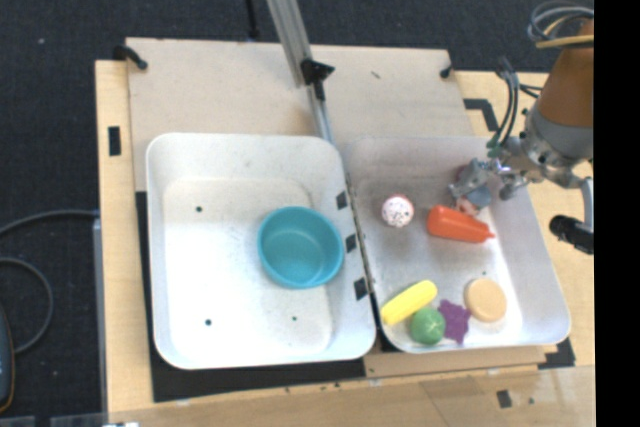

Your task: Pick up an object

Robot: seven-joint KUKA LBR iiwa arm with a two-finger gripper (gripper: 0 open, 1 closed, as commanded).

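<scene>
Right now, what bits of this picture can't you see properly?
- Gripper, camera view: a small blur above the orange carrot; open or shut, I cannot tell.
- Purple toy: partly behind the green ball, shape unclear.
- Small pinkish ball: too small to make out its pattern.
- Robot arm: cut off by the picture's right side.
- Blue bowl: its underside is hidden.

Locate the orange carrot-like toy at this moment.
The orange toy lies in the right bin, just below the hand, with the speckled white ball to its left.
</scene>
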